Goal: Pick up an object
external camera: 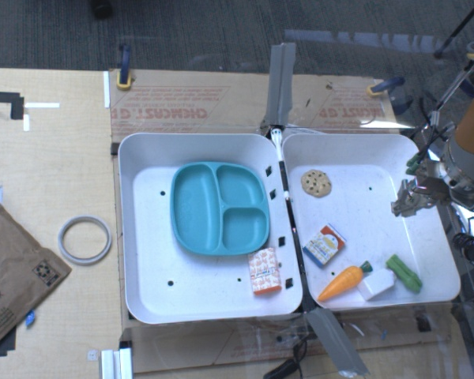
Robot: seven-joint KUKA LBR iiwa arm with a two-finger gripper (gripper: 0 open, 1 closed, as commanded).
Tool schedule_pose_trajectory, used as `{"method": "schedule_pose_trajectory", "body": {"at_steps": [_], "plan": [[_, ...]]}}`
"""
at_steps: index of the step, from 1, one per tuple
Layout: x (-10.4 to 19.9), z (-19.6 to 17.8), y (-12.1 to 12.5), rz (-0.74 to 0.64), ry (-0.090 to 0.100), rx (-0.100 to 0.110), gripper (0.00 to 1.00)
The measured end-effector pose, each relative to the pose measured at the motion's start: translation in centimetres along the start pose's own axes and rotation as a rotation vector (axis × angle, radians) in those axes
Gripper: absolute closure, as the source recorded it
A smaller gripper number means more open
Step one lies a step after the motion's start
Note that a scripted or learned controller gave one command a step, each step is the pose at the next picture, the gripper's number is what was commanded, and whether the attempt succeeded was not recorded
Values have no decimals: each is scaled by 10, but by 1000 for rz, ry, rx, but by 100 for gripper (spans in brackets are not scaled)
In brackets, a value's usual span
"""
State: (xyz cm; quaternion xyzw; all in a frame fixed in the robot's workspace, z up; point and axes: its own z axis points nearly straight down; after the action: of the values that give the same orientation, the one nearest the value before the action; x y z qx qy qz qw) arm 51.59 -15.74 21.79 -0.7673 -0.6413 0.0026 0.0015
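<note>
Camera view: the gripper (pixel 405 198) hangs over the right bin's (pixel 379 172) right edge, nothing seen between its fingers; whether they are spread or closed I cannot tell. Nearest below lie the green piece (pixel 404 273), white block (pixel 376 286) and carrot (pixel 344 281), crowded together; the cookie (pixel 316 183) and carton (pixel 324 245) sit apart, easier targets. The left bin (pixel 142 212) holds a teal plate (pixel 220 208) and a small box (pixel 265 272). A tape ring (pixel 84 238) lies on the bench (pixel 47 172).

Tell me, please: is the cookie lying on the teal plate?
No. The cookie lies on the floor of the right bin, while the teal plate sits in the left bin.
</note>
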Motion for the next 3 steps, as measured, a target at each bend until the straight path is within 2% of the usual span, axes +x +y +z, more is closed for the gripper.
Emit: {"method": "schedule_pose_trajectory", "body": {"at_steps": [1,2,3], "plan": [[-61,35,-28,-44,1,0,100],[-10,-61,23,-59,0,0,100],[-41,51,51,36,1,2,100]]}}
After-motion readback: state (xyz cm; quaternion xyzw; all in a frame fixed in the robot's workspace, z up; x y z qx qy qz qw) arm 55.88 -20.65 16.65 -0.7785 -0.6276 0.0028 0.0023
